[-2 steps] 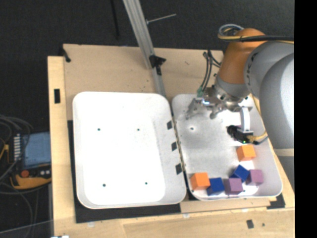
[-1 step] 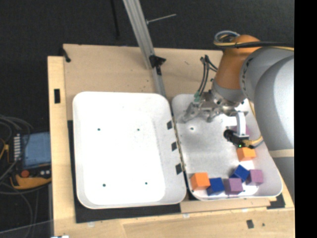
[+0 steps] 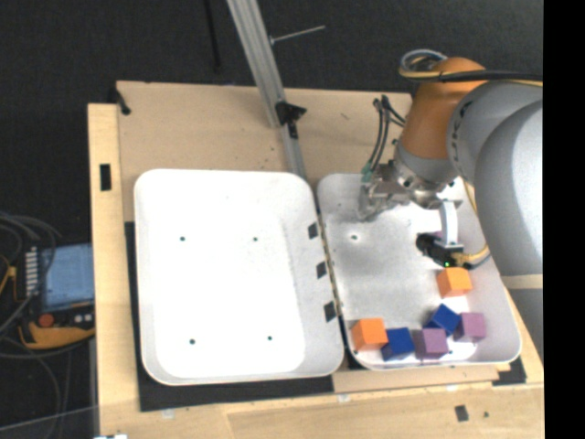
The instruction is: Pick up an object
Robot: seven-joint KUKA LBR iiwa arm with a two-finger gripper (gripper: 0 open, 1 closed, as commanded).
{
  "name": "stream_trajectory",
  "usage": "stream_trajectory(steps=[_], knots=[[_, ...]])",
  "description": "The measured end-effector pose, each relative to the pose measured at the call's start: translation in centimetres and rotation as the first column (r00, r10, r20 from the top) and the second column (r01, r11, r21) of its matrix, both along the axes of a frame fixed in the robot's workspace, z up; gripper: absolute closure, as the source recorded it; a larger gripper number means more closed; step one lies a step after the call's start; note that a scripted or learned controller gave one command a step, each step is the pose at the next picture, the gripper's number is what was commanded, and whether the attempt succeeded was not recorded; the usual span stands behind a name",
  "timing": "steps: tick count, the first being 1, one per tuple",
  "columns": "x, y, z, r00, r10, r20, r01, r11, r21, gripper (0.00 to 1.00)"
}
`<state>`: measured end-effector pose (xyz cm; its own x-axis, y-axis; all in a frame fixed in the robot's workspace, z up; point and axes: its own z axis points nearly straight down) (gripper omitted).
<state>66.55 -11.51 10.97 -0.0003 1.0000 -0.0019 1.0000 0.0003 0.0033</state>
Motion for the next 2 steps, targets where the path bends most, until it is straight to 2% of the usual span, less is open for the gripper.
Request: stream_trajectory(steps=[2], knots=[[1.3, -0.6, 11.0, 1.000, 0.002, 0.005, -0.002, 1.000, 0.000, 1.00]])
